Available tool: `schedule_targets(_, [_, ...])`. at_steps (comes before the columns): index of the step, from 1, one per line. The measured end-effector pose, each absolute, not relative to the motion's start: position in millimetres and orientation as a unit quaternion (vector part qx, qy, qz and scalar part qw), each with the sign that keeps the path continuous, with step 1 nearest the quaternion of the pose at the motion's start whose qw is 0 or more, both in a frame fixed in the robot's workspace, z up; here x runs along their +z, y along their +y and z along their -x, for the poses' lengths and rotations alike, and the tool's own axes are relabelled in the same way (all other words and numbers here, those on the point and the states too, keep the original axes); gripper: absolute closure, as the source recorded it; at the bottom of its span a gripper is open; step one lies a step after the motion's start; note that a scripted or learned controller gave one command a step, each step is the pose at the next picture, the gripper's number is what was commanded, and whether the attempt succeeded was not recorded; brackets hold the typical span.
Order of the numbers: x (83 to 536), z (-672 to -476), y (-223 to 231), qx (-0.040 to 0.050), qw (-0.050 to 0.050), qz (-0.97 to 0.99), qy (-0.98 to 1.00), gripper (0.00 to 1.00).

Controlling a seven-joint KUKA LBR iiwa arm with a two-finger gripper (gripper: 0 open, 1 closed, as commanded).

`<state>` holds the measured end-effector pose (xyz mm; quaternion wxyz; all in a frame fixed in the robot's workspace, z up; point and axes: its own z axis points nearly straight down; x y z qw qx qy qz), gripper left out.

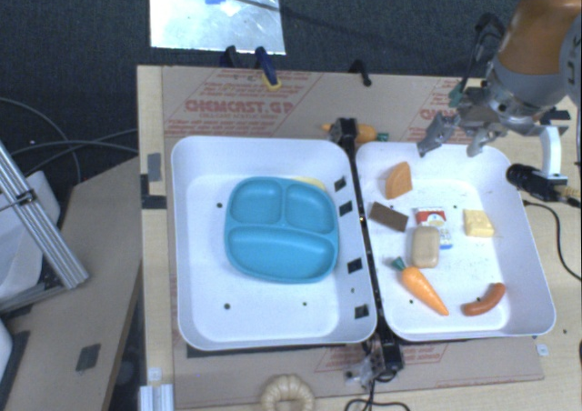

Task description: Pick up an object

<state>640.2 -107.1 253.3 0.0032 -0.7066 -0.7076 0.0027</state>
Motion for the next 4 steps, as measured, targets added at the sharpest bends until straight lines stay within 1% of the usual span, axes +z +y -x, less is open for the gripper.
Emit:
schedule_targets(1, [259.3, -642.2, -107.0, -0.0005, -0.001, 0.706, -0.708, 0.00])
schedule_targets(2, [197.1, -638.7, -109.6, 0.0013, 0.001, 0.707, -0.707, 0.00])
schedule_targets(3, [154.0, -633.7, -108.6, 0.0007, 0.001, 0.707, -0.707, 0.00])
schedule_targets(4, [99.1, -623.1, -107.3, 0.0011, 0.001, 0.707, -0.707, 0.00])
